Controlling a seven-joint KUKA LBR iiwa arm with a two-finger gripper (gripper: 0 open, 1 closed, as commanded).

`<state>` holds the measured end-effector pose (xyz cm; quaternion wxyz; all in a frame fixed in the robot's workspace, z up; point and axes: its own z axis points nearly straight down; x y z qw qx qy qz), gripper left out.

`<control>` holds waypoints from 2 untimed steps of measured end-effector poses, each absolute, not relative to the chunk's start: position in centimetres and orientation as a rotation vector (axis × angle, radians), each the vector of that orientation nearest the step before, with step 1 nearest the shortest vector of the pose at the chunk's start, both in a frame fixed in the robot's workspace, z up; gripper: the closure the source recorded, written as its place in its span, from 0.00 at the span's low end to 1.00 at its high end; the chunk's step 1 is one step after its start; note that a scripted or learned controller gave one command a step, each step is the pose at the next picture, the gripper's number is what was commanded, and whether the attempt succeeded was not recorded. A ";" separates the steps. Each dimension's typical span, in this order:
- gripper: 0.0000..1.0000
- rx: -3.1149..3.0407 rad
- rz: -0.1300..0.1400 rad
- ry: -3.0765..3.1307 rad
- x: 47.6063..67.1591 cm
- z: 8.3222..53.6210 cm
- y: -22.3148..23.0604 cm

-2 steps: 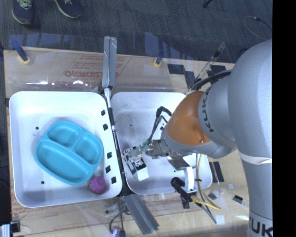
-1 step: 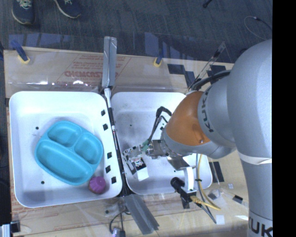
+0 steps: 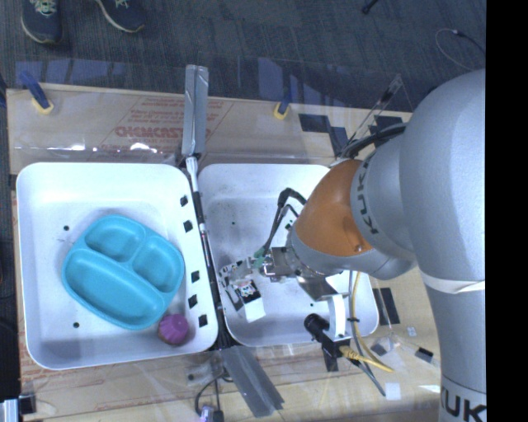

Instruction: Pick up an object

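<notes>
1. Two white bins face you in the camera view: the left bin (image 3: 37, 247) holds a blue divided tray (image 3: 124, 270) with a purple ball (image 3: 174, 329) at its 5 o'clock.
2. You see the gripper (image 3: 241, 288) low at 8 o'clock in the right bin (image 3: 247, 185); whether it is spread or pinching, you cannot tell.

Arm (image 3: 429, 206) running off the right and bottom edges, covering much of the right bin (image 3: 247, 185) floor and its right wall. Gripper (image 3: 243, 288) showing as a small cluttered blur; finger state not readable. Purple object (image 3: 174, 329) too small to identify. Shoes (image 3: 78, 15) getting cropped by the top edge.
</notes>
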<state>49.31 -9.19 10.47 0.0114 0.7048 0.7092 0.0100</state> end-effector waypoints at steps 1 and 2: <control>0.00 2.191 0.038 2.209 48.9 10.5 -9.1; 0.00 2.195 0.035 2.210 49.1 10.5 -9.1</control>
